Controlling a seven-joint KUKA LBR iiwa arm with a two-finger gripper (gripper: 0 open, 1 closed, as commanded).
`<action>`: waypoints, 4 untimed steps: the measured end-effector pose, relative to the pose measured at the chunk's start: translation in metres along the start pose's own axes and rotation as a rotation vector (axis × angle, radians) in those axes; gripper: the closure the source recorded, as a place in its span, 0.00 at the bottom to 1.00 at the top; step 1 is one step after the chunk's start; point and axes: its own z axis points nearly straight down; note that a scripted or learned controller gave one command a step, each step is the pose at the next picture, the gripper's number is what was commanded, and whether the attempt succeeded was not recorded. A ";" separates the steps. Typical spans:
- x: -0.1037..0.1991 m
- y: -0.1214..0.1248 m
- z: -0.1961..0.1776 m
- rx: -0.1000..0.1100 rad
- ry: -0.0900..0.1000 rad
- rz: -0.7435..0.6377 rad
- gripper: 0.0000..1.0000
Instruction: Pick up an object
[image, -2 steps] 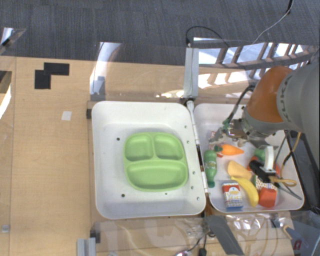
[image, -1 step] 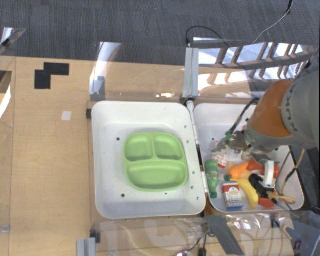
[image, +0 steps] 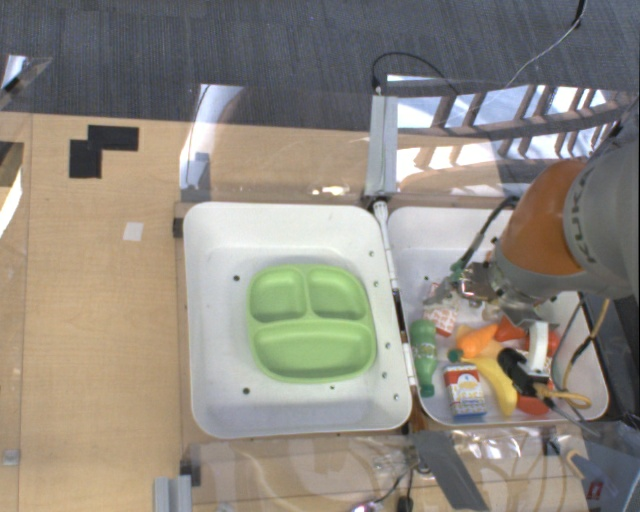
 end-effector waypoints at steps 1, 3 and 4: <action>-0.026 -0.047 -0.002 -0.005 -0.002 -0.253 0.00; -0.059 -0.031 -0.020 0.028 0.003 -0.370 1.00; -0.009 0.028 -0.104 0.034 0.006 -0.451 1.00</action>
